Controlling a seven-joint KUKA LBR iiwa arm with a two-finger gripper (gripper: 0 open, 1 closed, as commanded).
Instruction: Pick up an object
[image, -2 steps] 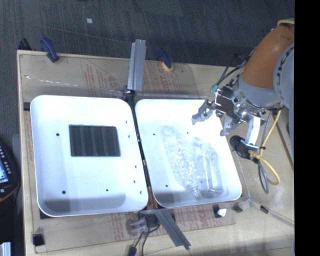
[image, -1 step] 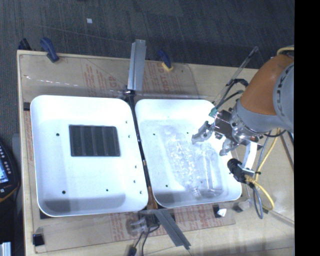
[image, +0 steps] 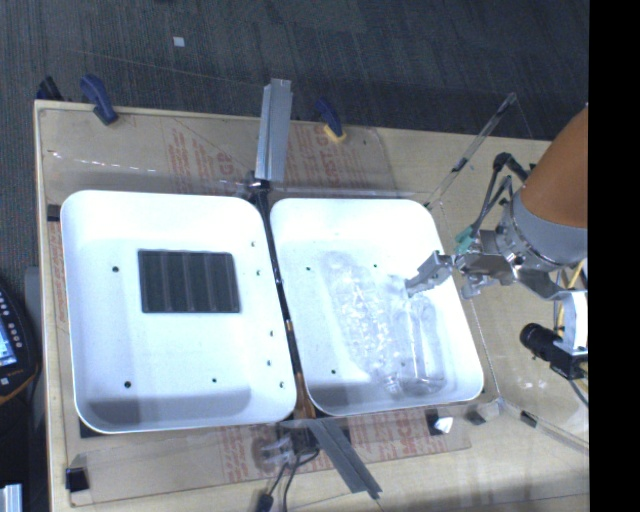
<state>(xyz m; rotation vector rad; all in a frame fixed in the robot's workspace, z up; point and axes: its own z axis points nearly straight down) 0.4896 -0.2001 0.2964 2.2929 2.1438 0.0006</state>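
**Lining up on a clear bottle in the right bin**

The gripper (image: 428, 275) hangs over the right bin (image: 300, 300), near its right-hand wall, with the arm (image: 545, 215) reaching in from the right. Whether the jaws are apart or together cannot be told from this slanted view; nothing shows between them.

The thing to pick lies in that bin: a clear plastic bottle (image: 418, 350) on its side just below the gripper, with a crinkled transparent bag or wrapper (image: 355, 300) beside it to the left, the two touching or overlapping. The left bin (image: 90, 300) carries a dark ribbed tray (image: 188, 281), well apart from the gripper.

To do this step well, the jaws should probably come down across the bottle's narrow width, not along its length, and centred on the body so it does not roll out. Clear plastic is slick and gives under pressure, so a low, square approach seems wisest. The bin wall close by on the right leaves little room there.
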